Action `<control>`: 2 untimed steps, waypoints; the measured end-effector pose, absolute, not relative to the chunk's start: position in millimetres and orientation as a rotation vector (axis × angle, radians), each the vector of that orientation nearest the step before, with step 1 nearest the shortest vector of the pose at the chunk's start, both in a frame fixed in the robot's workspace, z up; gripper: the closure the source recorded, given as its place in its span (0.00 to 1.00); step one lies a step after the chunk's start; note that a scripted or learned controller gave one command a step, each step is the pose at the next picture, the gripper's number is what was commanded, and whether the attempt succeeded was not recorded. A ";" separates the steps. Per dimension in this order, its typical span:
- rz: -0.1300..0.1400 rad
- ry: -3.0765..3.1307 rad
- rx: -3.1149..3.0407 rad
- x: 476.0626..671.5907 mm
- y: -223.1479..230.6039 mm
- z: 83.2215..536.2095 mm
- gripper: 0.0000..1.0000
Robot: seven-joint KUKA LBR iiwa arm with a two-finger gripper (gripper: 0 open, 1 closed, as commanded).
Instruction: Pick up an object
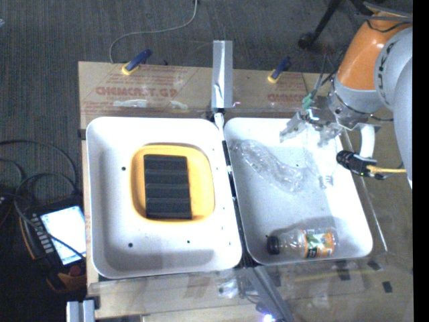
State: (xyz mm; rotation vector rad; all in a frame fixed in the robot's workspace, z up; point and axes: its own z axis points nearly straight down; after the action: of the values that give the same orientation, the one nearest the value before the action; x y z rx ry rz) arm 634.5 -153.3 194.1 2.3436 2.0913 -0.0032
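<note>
Plainly, the likeliest failure from that pose was a grasp that closed on nothing, because the arm [375, 52] hung over the far right corner of the right bin [348, 200], well apart from the bottle [303, 242] lying at that bin's near edge, and nearer to a clear crumpled plastic piece [271, 164] spread across the bin's middle. That plastic looked thin, glossy and see-through, so a descent aimed at it could have slid off or pinched only a fold, and I judged it a poor target. The bottle seemed the better candidate: it lay on its side, dark cap pointing left, with an orange and green label round a brownish transparent body, and its round form could have rolled away under a careless touch, or been pushed against the bin's near wall. The gripper [314, 127] showed pale metal parts against the white bin floor, and whether the jaws stood apart or together could not be told; nothing was seen between them. In the left bin [107, 200] a yellow tray-like object [137, 186] carried a dark ribbed block [167, 186], far from the arm's reach at that instant, on the desk [100, 92] of brown board.
</note>
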 end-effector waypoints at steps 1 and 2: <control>-0.007 2.075 2.360 589.5 -167.4 161.3 0.00; -0.004 2.225 2.215 574.6 -178.4 203.4 0.00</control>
State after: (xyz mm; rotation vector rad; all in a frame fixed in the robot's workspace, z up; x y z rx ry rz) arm 574.6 -178.4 203.4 2.2155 2.2253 -0.0041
